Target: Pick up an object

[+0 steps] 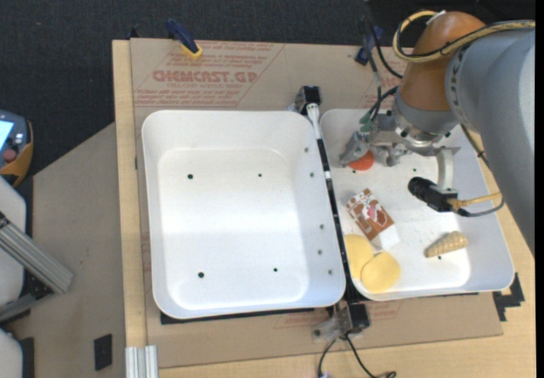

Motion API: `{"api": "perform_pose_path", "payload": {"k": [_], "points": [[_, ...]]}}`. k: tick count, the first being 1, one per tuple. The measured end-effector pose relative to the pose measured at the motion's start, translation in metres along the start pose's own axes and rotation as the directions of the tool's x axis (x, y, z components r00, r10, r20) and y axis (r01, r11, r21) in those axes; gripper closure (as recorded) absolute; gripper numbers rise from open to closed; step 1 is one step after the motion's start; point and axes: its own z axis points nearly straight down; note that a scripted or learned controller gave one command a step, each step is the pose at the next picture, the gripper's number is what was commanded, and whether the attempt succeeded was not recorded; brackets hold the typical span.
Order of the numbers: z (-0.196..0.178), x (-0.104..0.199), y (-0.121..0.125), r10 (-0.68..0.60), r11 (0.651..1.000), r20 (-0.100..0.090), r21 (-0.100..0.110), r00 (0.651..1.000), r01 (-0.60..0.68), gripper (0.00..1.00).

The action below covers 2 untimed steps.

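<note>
Hovering over the far-left corner of the right bin (pixel 486 270), the arm (pixel 480 70) has its jaws apart.
A red piece (pixel 363 163) lies just below them, closest to the left jaw (I cannot tell whether they touch). Nearer the front of the same bin lie a brown packet (pixel 370 215), yellow discs (pixel 375 267) and a tan cone (pixel 447 243).

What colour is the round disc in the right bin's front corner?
The disc is pale yellow; the camera view shows it.
</note>
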Motion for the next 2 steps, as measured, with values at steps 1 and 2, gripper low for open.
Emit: {"api": "perform_pose_path", "payload": {"k": [1, 2], "points": [[-0.011, 0.000, 0.002, -0.001, 1.000, 0.001, -0.004, 1.000, 0.001, 1.00], [0.001, -0.022, -0.032, 0.002, 1.000, 0.000, 0.002, 1.000, -0.002, 1.00]]}}
